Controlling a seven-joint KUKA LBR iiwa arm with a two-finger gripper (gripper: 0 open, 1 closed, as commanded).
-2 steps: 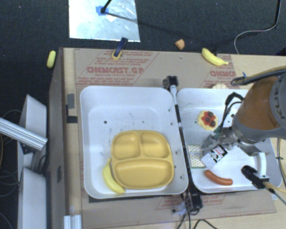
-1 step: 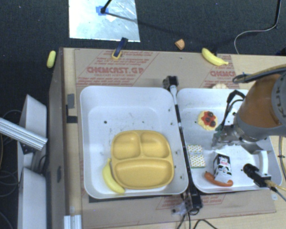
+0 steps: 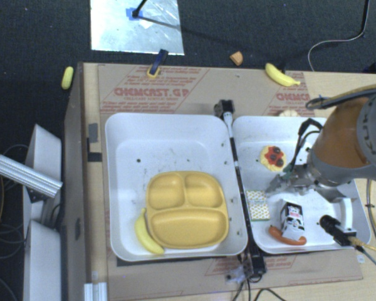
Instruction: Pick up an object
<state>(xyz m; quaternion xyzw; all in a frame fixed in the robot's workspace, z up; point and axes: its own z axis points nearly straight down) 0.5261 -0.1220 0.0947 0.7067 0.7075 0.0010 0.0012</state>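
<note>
Arm point(image 3: 351, 137) reached in from the right over the right bin point(image 3: 250, 130). Gripper point(image 3: 292, 182) hung low near the bin's middle; open or closed, could not tell. Carton point(image 3: 292, 219) lay just below it, apart, with a hot dog point(image 3: 287, 236) touching its lower edge. Pizza toy point(image 3: 273, 157) sat above. Sponge point(image 3: 257, 205) by the divider. Left bin point(image 3: 131, 130) held a yellow tray point(image 3: 187, 209) and a banana point(image 3: 146, 235) against it.
</note>
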